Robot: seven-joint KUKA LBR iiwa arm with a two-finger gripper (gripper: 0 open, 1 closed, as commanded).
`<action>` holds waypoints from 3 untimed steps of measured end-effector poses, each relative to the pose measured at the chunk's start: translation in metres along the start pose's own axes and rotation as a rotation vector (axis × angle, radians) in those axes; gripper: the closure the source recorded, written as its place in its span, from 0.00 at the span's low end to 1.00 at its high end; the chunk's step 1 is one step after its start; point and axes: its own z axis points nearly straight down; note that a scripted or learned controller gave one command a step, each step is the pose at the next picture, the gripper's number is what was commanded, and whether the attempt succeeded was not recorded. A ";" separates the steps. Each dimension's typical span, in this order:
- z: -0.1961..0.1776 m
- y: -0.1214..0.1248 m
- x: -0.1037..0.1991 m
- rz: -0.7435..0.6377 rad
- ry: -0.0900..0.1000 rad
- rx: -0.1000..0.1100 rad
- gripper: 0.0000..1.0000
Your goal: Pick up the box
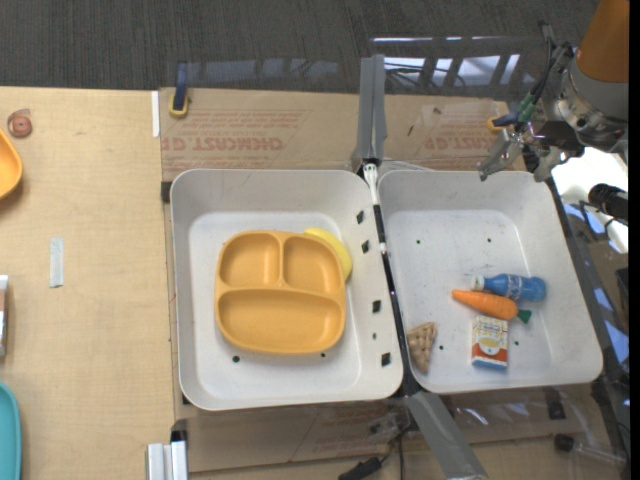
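Note:
The box [490, 343] is a small white carton with orange and red print. It lies flat near the front of the right bin [440, 218]. An orange carrot [484, 303] lies just behind it, almost touching its top end. My gripper [518, 166] hangs over the back right rim of the right bin, well behind the box. Its fingers stand apart with nothing between them, so it is open. The grey arm with its orange band [605, 28] rises behind it at the upper right.
A blue bottle [512, 287] lies behind the carrot. A brown speckled piece [421, 345] rests at the right bin's front left. The left bin [190, 268] holds an orange divided plate [281, 292] and a yellow item [331, 248] at the plate's back right corner.

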 end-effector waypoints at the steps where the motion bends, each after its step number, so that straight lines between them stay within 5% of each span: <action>1: 0.068 -0.062 -0.004 -0.031 0.001 0.000 0.00; 2: 0.109 -0.129 -0.011 -0.228 0.001 -0.001 0.00; 3: 0.170 -0.142 -0.013 -0.285 -0.011 -0.025 0.00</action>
